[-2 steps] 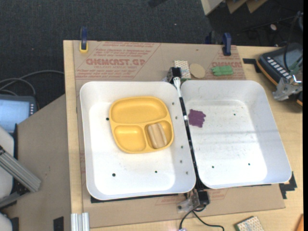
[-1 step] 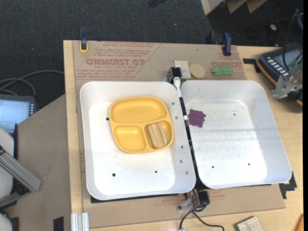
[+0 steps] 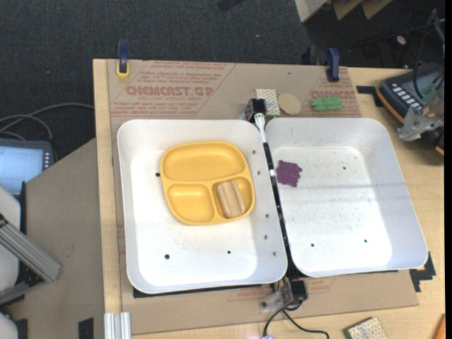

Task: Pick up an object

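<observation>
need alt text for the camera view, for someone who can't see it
Two shallow white bins sit side by side on a cardboard-topped bench: the left bin holds a yellow divided plate with a tan block in its lower right compartment. The right bin holds a small purple object near its left wall.

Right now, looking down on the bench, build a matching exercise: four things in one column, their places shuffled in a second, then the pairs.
Things:
1. yellow divided tray
2. purple piece
3. tan block
4. green piece

Places:
A. on the board beyond the bins
B. in a small compartment of the tray
C. in the left bin
D. in the right bin, near its left wall

Pairs: 1-C, 2-D, 3-B, 4-A
</observation>
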You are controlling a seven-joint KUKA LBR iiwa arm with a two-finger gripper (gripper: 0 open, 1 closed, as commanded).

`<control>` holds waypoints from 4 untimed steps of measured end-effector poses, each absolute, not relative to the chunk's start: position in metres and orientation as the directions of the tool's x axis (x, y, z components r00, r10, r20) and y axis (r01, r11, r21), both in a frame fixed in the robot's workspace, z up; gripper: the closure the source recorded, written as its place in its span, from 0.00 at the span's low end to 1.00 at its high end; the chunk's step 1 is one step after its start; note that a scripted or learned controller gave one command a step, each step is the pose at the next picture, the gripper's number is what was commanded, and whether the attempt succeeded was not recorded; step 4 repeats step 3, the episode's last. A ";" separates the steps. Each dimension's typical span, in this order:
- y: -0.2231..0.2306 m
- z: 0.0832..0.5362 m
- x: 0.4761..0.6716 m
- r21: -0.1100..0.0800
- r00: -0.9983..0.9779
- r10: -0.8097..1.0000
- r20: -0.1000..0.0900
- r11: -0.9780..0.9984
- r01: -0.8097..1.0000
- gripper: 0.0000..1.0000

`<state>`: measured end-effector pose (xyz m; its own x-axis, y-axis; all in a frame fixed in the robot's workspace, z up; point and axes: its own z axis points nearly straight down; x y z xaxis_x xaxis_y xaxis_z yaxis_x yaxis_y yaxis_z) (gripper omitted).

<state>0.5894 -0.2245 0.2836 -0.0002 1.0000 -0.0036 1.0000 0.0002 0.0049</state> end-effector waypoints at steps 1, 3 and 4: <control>-0.224 0.282 0.604 0.005 -0.001 1.000 -0.004 0.001 1.000 1.00; -0.147 0.294 0.640 0.006 -0.007 1.000 -0.001 0.007 1.000 1.00; -0.147 0.294 0.640 0.006 -0.007 1.000 -0.001 0.007 1.000 1.00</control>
